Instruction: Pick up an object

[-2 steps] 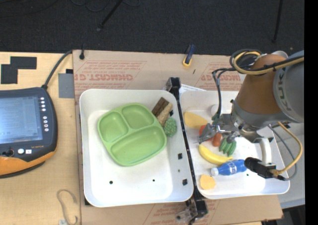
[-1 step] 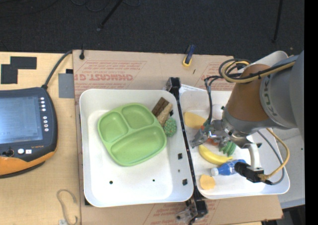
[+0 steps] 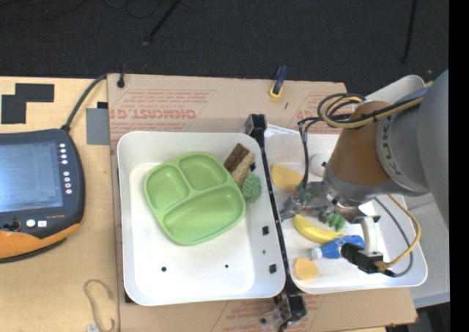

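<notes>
The arm is down in the right bin [image 3: 418, 268], its claw [image 3: 316, 202] low among the clutter just above the banana [image 3: 315, 231]. How the claw stands, I can't tell; the wrist hides it. A blue object [image 3: 341, 248] and an orange piece [image 3: 305, 269] lie near the banana. Over in the left bin [image 3: 139, 250], a green divided plate [image 3: 194, 197] sits beside a brown block [image 3: 238, 157].

The gripper [image 3: 316, 204] is low in the right bin [image 3: 410, 279]; a banana [image 3: 316, 230] lies just below it, a green divided plate [image 3: 194, 197] far left.
</notes>
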Motion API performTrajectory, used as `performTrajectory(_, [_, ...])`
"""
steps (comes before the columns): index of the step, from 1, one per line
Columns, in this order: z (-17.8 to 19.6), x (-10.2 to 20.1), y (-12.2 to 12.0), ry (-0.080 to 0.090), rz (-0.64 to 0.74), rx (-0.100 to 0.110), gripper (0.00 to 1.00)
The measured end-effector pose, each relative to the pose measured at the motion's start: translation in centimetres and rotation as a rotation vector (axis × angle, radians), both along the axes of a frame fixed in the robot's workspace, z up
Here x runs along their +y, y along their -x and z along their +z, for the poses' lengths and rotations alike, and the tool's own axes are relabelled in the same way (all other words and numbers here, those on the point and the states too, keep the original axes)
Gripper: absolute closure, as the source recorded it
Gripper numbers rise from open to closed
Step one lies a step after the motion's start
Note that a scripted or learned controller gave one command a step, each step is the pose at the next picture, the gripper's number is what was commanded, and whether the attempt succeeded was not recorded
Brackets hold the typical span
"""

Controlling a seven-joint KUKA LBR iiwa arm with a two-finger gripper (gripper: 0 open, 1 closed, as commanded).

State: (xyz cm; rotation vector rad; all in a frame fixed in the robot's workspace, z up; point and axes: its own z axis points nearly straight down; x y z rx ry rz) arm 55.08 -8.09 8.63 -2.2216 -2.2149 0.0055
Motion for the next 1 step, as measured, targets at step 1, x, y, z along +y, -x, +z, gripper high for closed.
performTrajectory(1, [1.11,-0.15,0.01,-0.001,-0.007,0.001,1.00])
